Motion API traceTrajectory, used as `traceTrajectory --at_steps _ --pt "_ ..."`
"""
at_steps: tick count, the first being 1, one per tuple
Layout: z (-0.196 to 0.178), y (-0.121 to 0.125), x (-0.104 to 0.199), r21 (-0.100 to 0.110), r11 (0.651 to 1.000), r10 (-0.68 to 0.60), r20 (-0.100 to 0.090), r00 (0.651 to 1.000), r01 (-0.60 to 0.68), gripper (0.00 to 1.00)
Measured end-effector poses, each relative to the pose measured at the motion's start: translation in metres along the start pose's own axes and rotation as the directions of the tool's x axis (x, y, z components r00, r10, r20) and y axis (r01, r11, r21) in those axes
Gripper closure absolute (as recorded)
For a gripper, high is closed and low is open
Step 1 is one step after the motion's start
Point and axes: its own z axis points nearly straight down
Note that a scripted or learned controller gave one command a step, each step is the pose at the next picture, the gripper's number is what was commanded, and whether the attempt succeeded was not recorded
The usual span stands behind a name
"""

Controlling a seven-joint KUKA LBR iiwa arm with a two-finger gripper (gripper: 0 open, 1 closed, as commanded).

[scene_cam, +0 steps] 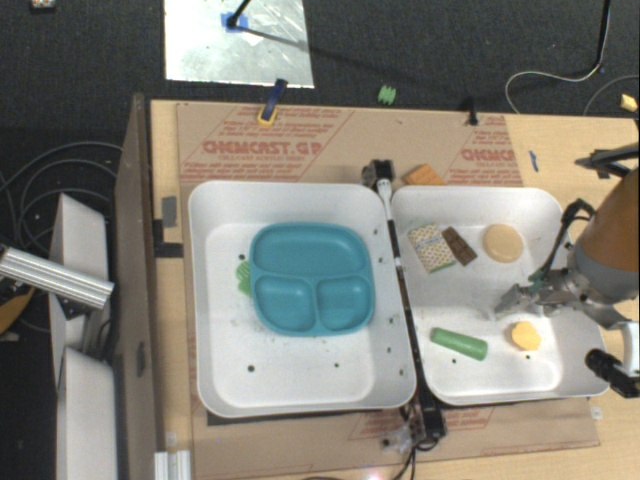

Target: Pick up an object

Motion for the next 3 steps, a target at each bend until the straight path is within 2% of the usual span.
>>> traceTrajectory --at_steps 1,2,3 --pt "0.011 -0.029 0.017 0.004 1.000 0.003 -0.001 1.000 -0.003 0.00" --pt "0.000 -0.026 0.017 -0.001 1.000 0.001 0.000 1.000 -0.001 1.00" --pt "-0.088 0.039 0.086 -0.010 1.000 -0.012 -0.001 1.000 0.012 1.00"
